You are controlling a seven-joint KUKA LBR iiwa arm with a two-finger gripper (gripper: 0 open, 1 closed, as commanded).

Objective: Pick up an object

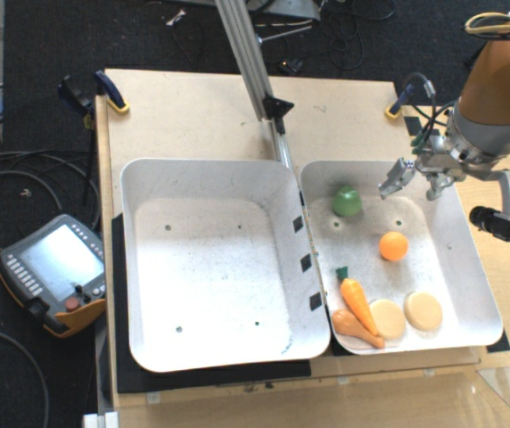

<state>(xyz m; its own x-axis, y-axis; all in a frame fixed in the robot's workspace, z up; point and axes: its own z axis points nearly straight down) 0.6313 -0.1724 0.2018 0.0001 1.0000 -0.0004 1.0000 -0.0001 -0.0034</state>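
On the bench, right bin [469, 266] holds green ball [348, 202], carrot [359, 300]; jaws spread, empty.

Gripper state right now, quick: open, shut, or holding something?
Gripper: open, nothing between its fingers, poised over the far right part of the right bin, beside the green ball.

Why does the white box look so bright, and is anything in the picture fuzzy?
In the camera view, light from above washes out the white bins, so their floors look pale; the green ball and orange ball cast only faint shadows; the gripper is a little blurry; the floor around stays dark.
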